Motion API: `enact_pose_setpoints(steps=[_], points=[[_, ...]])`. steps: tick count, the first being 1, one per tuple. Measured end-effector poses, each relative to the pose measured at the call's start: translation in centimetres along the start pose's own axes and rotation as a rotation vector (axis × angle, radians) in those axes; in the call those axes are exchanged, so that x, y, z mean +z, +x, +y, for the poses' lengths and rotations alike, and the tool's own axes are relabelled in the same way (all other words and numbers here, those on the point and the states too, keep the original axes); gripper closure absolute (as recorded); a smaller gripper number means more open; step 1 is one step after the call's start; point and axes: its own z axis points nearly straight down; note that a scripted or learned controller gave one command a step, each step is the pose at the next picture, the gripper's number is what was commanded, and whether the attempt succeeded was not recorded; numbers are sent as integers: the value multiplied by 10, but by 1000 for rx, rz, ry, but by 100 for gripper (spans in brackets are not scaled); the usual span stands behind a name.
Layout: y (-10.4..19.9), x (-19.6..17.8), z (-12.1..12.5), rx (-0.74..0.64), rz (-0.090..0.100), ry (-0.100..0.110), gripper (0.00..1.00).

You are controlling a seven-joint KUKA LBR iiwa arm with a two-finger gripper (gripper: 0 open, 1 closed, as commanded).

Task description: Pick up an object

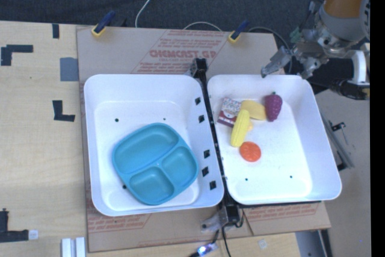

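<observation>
1. Two white bins side by side: left bin (pixel 96 129) and right bin (pixel 313 147), touching at the middle.
2. In left bin, one blue divided plate (pixel 155 162), toward 6 o'clock.
3. In right bin, five small things, clustered toward 10 o'clock: one yellow corn (pixel 240 128), one purple grape bunch (pixel 274 106), one yellow lemon-like piece (pixel 255 109), one orange round piece (pixel 250 152), one small packet (pixel 229 110).
4. One gripper (pixel 287 64), above right bin's 12 o'clock rim, fingers spread apart, holding nothing.

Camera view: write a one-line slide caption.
Tool hovers above right bin holding toy corn, grapes and tomato; blue divided plate in left bin.
</observation>
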Motion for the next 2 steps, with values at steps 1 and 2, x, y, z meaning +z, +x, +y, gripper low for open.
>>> enact_pose_setpoints(steps=[1,2], points=[[1,-7,2,-3,-2,-11,0],[-5,45,9,-2,-2,-6,0]])
